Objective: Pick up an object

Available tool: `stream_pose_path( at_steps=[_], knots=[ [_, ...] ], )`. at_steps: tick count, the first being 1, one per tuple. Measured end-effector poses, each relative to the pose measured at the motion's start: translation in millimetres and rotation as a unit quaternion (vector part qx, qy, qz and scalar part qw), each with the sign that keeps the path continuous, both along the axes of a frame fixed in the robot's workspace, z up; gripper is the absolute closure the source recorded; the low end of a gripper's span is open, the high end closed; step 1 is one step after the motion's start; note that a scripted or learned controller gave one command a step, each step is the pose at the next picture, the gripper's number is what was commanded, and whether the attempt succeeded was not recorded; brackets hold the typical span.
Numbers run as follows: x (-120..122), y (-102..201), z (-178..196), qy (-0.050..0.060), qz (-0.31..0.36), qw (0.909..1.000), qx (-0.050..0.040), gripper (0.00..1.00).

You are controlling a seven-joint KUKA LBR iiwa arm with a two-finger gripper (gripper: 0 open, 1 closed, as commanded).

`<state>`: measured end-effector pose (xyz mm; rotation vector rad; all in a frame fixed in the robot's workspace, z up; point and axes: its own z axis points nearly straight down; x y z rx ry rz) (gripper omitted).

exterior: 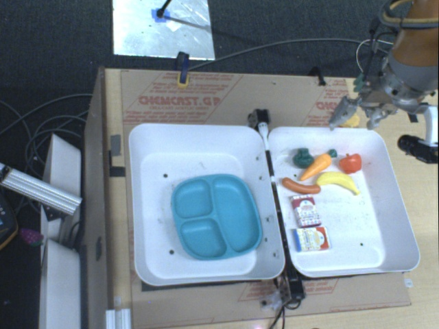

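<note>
The end effector (357, 117), fingers spread and empty, hovers just above-right of the carrot (315, 167).

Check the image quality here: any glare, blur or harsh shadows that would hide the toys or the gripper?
Camera view: soft, even light, only faint shadows inside the right bin; strong glare on the foil sheet beyond the bench; the toy banana and carrot read clearly though slightly soft; the gripper at the bin's far edge is blurred, its fingers apart.
</note>
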<state>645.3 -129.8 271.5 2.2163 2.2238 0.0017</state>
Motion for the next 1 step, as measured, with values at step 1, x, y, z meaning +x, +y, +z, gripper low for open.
stream_pose_path(
  at_steps=[1],
  knots=[
    [13.7,59.4,-86.8,0.002,0.001,1.0,0.0014,0.0]
  ],
)
